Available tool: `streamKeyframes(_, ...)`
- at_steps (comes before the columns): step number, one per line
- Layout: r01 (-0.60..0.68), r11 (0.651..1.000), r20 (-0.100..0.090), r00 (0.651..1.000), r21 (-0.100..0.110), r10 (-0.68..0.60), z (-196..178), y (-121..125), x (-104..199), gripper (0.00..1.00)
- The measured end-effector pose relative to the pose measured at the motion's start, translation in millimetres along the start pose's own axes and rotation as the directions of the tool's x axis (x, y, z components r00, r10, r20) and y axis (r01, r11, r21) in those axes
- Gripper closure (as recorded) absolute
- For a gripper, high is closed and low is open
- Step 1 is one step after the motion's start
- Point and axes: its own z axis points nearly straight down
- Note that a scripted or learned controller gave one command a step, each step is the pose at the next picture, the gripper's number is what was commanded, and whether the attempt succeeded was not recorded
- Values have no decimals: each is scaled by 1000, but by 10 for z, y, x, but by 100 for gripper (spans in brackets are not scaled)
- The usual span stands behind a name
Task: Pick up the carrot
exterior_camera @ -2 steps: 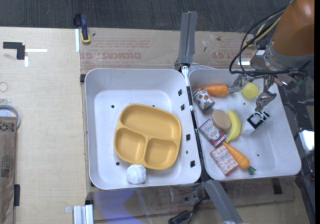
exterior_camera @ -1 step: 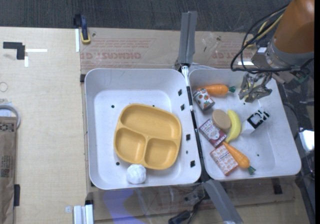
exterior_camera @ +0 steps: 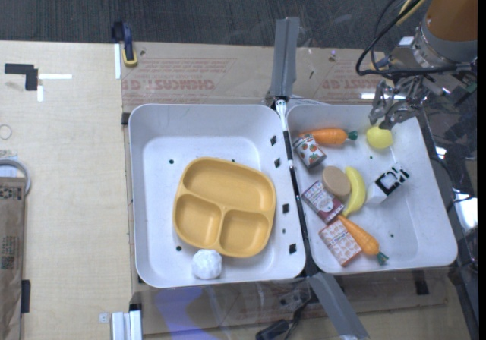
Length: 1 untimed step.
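Carrots: one (exterior_camera: 328, 136) far in right bin (exterior_camera: 437, 243), left of lemon (exterior_camera: 380, 137); another (exterior_camera: 361, 235) near, beside banana (exterior_camera: 355, 188)
Gripper (exterior_camera: 385, 113): above lemon; finger spread impossible to tell
Progress: nothing lifted; reach, grasp and lift remain

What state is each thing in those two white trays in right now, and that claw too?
Upper carrot: lying flat, untouched.
Lower carrot: lying slantwise, its top end against the banana.
Lemon: resting right under the gripper.
Banana: lying beside a tan disc.
Yellow divided plate: right way up in the left bin.
White ball: resting by the plate's near edge.
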Motion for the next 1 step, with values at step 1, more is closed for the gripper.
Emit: streamKeyframes(1,-9,1000,0,1000,0,9,-533,284,-251,100)
